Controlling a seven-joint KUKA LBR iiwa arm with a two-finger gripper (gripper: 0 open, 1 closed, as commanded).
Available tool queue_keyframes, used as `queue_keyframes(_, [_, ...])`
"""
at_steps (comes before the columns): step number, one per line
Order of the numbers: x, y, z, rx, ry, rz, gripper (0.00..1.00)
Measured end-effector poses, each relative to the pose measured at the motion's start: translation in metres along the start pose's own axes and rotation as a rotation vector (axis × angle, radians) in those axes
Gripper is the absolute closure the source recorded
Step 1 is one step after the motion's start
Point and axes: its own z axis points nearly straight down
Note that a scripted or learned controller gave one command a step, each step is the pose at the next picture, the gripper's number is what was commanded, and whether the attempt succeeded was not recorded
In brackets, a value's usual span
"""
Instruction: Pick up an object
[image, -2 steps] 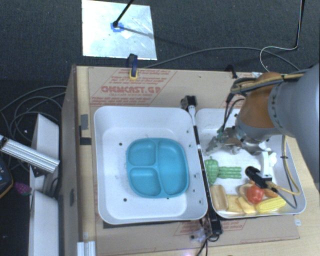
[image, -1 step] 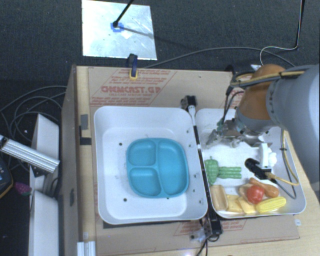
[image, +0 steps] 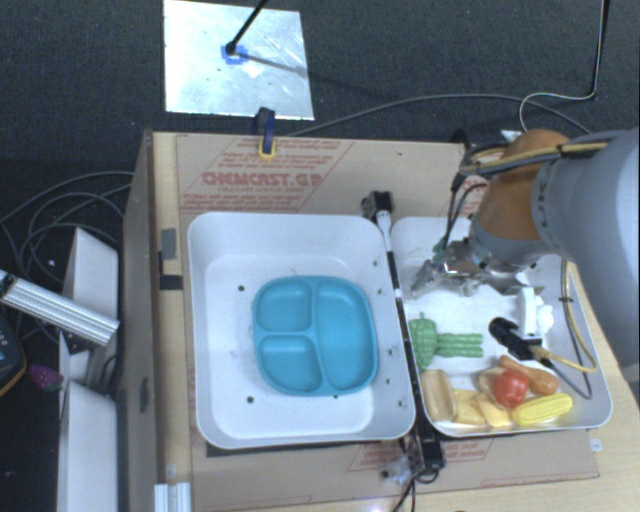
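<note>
On dark carpet, a cardboard-topped bench (image: 300, 170) with two white bins (image: 215, 300); hand (image: 447, 273) spread open, empty.

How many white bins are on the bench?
2: the left bin holds a blue divided plate; the right bin holds toy food, with the arm's hand over it.
</note>
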Motion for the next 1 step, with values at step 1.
queue_keyframes(1, [0.0026,0.0009,-0.0001,0.000,0.000,-0.001,0.00])
